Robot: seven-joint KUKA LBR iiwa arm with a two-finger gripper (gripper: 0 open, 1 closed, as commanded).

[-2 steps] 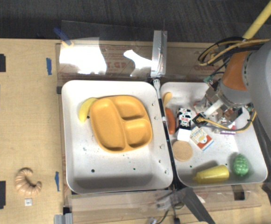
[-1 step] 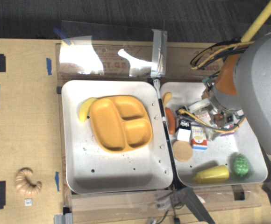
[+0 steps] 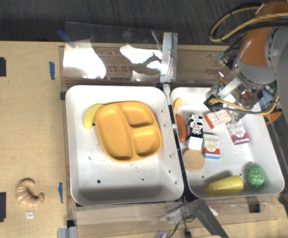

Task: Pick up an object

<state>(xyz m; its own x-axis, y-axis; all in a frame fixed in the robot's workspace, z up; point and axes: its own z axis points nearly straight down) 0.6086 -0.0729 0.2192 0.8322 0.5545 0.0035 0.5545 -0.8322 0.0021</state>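
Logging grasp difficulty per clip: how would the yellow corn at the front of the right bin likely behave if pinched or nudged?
The yellow corn looks rounded and elongated, so it would probably roll sideways if nudged. Its glossy, plastic-looking surface suggests a light, stiff, somewhat slippery toy. Lying near the green ball, it might bump it.

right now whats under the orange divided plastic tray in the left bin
A yellow banana-shaped toy pokes out from beneath the left edge of the orange divided plastic tray, resting on the white left bin. The rest of the banana, and anything else beneath the tray, is covered.
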